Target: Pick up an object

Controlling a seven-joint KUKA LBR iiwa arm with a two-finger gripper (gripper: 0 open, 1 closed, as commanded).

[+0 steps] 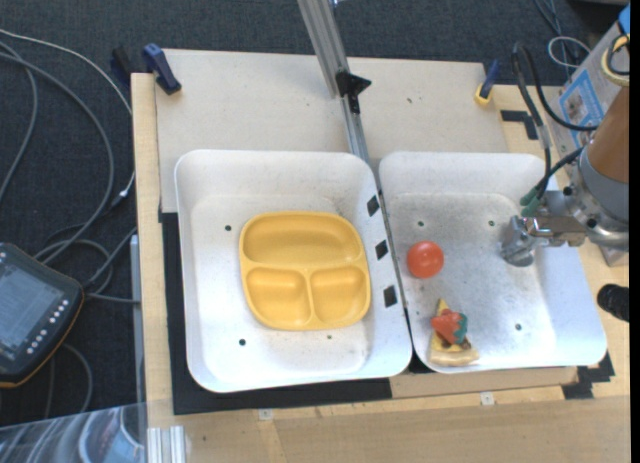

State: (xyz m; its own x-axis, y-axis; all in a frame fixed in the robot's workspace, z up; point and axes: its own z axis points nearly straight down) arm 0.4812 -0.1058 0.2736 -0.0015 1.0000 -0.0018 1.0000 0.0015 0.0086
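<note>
So the gripper (517, 244) is hanging over the right bin (560, 176), toward its right side, and nothing is between its fingers. How wide it's set can't be told from this angle, it's just a grey blob at the end of the arm (605, 166).

Pickable stuff: a red ball (425, 259) near the left wall of that bin, and a toy pizza slice (452, 336) down by the front edge. The left bin (200, 181) has a yellow tray (303, 270) with three compartments.

What could go wrong: the ball is round, so it'll probably roll off if the fingers land off-centre. The slice looks flat and sits near the bin's front lip, so the fingers might scrape the floor or clip the rim. Both sit well apart from the gripper, so any aim error counts.

Labels: there's a blue-and-white sticker on the arm, too small to read. No readable brands.
</note>
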